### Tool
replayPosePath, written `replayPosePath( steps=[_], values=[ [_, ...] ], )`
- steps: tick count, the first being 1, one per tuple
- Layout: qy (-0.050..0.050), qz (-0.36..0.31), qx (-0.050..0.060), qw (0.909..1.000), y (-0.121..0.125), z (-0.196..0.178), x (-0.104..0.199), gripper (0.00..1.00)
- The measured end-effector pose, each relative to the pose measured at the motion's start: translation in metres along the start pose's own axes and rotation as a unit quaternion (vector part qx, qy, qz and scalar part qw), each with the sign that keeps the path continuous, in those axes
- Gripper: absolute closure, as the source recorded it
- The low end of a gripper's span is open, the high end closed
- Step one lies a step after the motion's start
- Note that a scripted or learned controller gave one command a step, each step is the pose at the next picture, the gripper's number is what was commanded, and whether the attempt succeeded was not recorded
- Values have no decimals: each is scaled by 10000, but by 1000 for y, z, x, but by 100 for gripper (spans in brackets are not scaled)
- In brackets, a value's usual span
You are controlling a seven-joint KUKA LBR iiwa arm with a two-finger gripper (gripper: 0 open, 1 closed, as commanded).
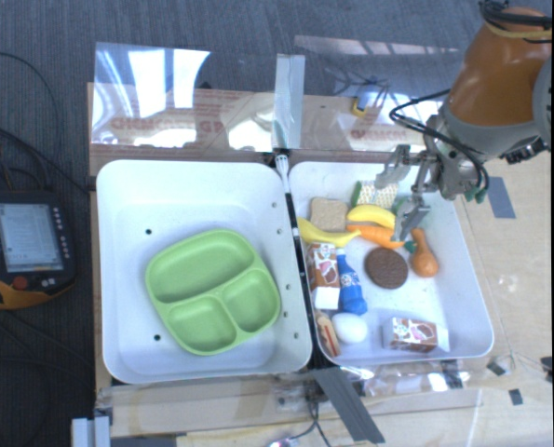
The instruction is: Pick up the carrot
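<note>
Grey arm with orange band [500,63] reaches in from right over right shallow white bin [463,277]. Green three-compartment plastic plate [211,291] lies in left white bin [128,203]. Pincer [409,198] spread wide, holding nothing, just above orange carrot [381,236], which lies beside yellow banana [370,216].

light: bright, even | glare: clear panels [165,101] behind bins | shadows: soft | focus: slightly soft
</note>
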State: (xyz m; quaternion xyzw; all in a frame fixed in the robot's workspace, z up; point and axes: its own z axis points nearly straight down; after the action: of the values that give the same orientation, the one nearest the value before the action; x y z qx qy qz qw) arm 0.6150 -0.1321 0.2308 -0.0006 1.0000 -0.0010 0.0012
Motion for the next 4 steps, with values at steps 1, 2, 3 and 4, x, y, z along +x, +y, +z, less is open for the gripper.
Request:
replayPosePath(
  steps=[1,2,3,4],
  values=[
    [-17,998,-5,9950,-4,137,31,0],
    [-45,989,16,9951,-4,126,30,100],
    [-62,410,-3,9991,51,-11,68,100],
    [-60,636,-7,9980,51,-122,40,100]
  ],
)
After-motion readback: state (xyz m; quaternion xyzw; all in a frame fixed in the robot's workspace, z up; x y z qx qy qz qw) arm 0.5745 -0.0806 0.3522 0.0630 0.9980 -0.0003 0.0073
